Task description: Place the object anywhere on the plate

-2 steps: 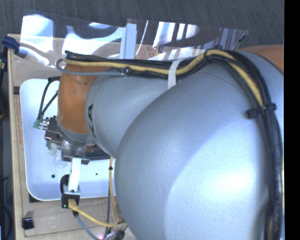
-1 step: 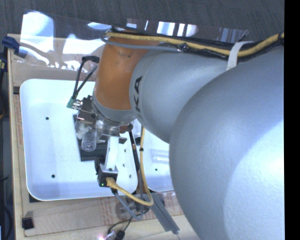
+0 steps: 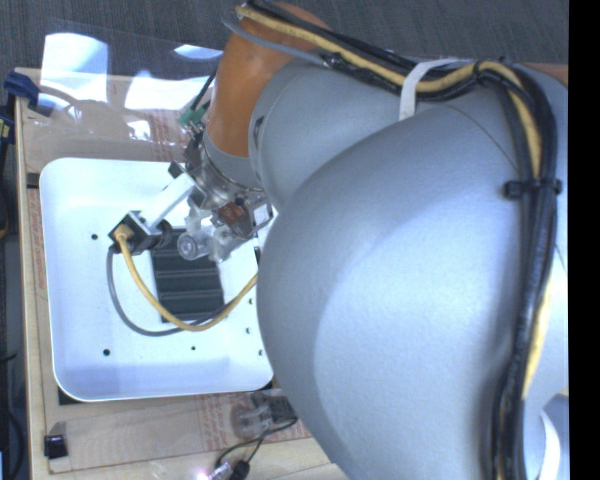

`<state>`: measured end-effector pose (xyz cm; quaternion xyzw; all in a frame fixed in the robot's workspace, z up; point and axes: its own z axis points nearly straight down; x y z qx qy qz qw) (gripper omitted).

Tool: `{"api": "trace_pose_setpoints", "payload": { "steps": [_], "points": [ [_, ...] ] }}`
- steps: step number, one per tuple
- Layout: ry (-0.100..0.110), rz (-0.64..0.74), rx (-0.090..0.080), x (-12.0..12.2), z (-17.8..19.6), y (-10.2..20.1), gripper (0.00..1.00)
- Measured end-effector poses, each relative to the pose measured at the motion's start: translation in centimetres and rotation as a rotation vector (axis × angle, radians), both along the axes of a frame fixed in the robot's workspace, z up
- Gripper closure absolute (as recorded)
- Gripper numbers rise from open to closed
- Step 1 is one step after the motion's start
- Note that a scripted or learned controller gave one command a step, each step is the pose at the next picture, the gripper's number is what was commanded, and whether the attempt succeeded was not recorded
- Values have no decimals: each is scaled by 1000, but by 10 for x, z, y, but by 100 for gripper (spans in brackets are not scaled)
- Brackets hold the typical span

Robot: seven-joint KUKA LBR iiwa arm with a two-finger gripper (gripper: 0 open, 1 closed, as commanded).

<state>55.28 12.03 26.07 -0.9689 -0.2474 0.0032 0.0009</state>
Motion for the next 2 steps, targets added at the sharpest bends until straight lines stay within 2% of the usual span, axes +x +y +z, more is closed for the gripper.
{"api": "trace_pose_setpoints", "payload": {
  "steps": [1,2],
  "points": [
    [0,1,0,0,0,0,0],
    [5,9,-1,-1,8,2,100]
  ]
}}
